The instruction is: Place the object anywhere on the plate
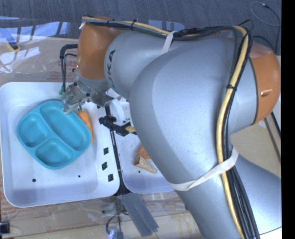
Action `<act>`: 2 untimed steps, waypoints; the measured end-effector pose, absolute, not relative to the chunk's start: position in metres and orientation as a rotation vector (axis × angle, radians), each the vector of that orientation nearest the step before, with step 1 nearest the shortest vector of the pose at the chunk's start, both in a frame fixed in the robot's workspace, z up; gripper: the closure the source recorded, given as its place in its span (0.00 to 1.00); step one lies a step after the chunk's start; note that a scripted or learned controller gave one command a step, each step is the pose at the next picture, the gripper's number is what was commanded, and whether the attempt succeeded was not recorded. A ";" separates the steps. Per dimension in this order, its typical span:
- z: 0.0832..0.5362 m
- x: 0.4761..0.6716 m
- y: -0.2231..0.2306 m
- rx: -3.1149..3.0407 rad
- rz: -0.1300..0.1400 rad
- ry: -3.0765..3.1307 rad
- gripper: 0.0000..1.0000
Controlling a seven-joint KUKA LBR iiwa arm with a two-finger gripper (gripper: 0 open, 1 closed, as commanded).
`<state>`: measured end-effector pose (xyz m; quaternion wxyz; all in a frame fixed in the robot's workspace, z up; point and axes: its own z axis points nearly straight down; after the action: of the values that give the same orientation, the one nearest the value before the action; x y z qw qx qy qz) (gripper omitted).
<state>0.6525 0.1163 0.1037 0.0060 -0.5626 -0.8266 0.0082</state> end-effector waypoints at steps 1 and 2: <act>0.110 0.656 0.118 -1.764 0.012 -2.594 0.00; 0.101 0.599 0.124 -2.076 -0.032 -2.374 0.00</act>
<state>0.5991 0.1239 0.1012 -0.0062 -0.6582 -0.7527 -0.0100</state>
